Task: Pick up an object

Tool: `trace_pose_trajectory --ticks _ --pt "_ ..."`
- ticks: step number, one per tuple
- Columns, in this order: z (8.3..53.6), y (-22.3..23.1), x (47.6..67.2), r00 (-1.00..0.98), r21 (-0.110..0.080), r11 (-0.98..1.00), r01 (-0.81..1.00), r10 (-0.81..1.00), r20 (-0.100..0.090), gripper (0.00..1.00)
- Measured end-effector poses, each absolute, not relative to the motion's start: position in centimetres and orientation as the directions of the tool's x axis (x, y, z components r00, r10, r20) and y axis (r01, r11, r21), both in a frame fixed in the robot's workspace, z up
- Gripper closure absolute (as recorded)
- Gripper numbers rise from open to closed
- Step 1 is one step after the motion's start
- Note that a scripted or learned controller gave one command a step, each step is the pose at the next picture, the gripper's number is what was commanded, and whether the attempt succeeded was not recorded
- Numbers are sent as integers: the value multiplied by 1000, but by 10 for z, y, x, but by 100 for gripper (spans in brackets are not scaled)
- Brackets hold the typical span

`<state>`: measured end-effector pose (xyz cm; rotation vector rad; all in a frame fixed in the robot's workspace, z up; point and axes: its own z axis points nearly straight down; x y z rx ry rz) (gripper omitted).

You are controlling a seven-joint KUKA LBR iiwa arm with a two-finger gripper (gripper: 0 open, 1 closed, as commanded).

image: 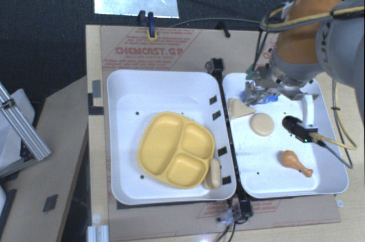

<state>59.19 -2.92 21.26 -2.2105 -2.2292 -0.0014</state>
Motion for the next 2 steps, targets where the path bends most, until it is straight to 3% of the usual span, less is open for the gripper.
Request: trace_pose_trajectory --ticks 2 --pt "213 66 558 -10 -2 10 1000 1000 2 100"
